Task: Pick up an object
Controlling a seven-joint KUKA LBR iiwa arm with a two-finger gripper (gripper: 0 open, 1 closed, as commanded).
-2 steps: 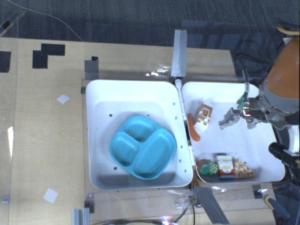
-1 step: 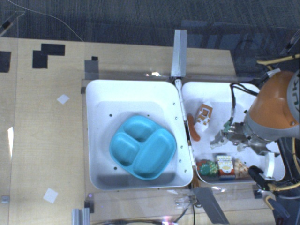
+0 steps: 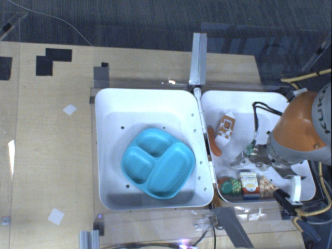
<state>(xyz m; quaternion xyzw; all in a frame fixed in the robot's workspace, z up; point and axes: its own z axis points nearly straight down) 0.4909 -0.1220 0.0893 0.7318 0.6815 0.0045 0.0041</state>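
Overhead, the counter (image 3: 46,154) is pale wood, marked with a few black squares and small light tags, and beyond its far edge lies dark grey carpet (image 3: 129,14) crossed by a thin cable. Two shallow white bins sit side by side on it, parted by a narrow rail. The arm (image 3: 306,126), grey with its orange band, reaches in from the right over the right bin (image 3: 275,100), and the claw (image 3: 248,155) hangs low above that bin's floor; whether its fingers are wide or narrow I cannot tell, as the metal there is a blur under the wrist. Left of the claw, along the bin's wall, lies one reddish-orange stick-like thing (image 3: 213,142), and just beyond it, up and to the left of the claw, one small white-and-brown packet (image 3: 225,127). Below the claw, near the bin's front edge, three small things are crowded together: one green item (image 3: 228,185), one carton with a red and white label (image 3: 249,183) and one tan item (image 3: 267,187); none touches the claw as far as can be seen. Well to the left of the claw, the left bin (image 3: 111,139) holds one blue divided plate (image 3: 158,162) with three compartments, lying tilted.
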